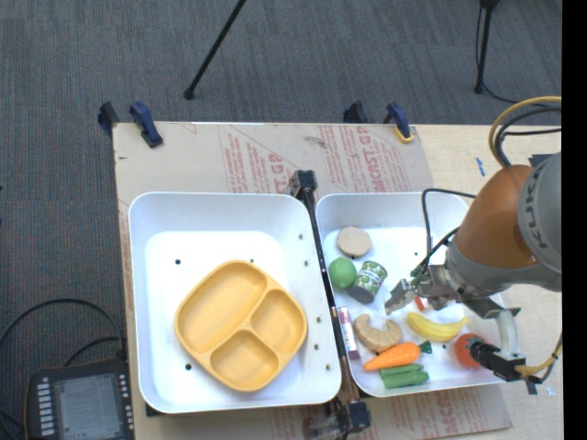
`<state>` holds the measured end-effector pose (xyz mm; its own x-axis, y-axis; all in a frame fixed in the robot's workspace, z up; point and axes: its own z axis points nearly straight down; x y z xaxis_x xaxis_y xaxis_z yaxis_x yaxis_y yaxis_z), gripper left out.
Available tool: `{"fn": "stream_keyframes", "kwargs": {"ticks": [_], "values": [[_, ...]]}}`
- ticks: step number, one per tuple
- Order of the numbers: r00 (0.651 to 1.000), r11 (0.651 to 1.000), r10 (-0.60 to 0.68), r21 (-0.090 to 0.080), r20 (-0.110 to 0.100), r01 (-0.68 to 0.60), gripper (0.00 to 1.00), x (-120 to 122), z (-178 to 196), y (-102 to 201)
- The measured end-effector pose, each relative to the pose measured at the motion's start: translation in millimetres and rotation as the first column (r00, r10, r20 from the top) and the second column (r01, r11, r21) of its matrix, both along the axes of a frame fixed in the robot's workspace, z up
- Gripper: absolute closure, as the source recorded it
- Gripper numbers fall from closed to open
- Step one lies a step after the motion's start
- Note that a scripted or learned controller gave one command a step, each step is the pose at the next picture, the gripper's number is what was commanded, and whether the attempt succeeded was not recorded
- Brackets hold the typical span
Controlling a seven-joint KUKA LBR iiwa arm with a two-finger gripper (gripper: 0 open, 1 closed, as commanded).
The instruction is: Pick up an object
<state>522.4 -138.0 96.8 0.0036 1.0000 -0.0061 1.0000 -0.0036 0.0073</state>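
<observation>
The right bin holds small toy foods. My gripper hangs low over its middle, open, with nothing between its fingers. Just left of it lies a tin can, with a green ball beside that. A yellow banana lies right below the gripper. A tan bread piece, an orange carrot and a green pod lie toward the front. A round beige biscuit is at the back, and a red tomato sits at the front right, partly behind the arm.
A yellow divided plate lies in the left bin. A thin tube rests along the right bin's left wall. The arm's orange and grey body covers the right bin's right side. Blue clamps hold the board's back edge.
</observation>
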Motion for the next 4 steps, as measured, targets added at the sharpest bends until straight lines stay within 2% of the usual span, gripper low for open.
{"fn": "stream_keyframes", "kwargs": {"ticks": [1,2,3,4], "values": [[1.0,1.0,-0.002,0.001,-0.004,0.002,1.0,0.8,7.3,-0.1],[1.0,1.0,-0.002,0.001,-0.004,0.002,0.0,0.7,7.2,-0.1],[1.0,1.0,-0.003,0.003,-0.008,0.003,1.0,1.4,13.9,0.0],[1.0,1.0,0.008,0.007,-0.012,-0.008,1.0,24.4,88.2,71.5]]}}
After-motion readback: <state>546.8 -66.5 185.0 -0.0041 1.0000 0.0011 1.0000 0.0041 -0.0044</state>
